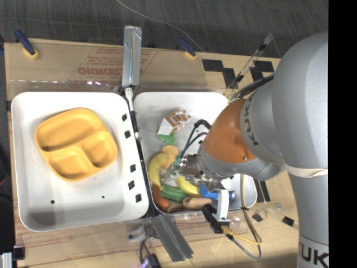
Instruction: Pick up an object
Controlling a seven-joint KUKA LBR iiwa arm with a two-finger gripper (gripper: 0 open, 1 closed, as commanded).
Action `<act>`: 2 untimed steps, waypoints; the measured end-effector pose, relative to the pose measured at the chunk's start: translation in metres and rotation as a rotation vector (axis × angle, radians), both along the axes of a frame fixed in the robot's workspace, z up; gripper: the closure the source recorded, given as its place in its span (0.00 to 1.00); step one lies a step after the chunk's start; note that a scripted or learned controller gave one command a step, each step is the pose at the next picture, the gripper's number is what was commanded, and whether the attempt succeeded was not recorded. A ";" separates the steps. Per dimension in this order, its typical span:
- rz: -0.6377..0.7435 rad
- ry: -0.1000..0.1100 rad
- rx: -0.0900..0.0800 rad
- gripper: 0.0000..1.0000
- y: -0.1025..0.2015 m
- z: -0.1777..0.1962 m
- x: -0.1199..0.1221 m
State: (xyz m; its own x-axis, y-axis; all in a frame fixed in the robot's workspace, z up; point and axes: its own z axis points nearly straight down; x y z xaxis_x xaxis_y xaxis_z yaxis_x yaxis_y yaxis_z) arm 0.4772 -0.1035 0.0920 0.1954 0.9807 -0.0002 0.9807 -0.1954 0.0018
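In the camera view, the gripper (187, 171) is seen lowered into the right bin (149, 111), over a pile of toy food: a banana (157, 166), a green piece (172, 194), a brown sausage (196, 202). A yellow divided tray (75, 142) is seen in the left bin (22, 166). A small printed carton (173, 123) lies farther back.

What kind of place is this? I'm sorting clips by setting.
Probably a robotics lab's picking bench: a grey arm reaches over two white bins, one holding toy food like a banana, the other a yellow tray.
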 end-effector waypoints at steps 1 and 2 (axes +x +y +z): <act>-0.459 0.006 0.002 0.00 -0.002 0.033 0.019; -0.656 0.005 0.003 0.00 -0.040 0.000 0.014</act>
State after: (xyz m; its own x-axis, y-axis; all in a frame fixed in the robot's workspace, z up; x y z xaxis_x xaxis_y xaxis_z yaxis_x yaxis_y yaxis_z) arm 0.4912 -0.1430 0.0917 0.7530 0.6580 -0.0003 0.6580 -0.7530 -0.0043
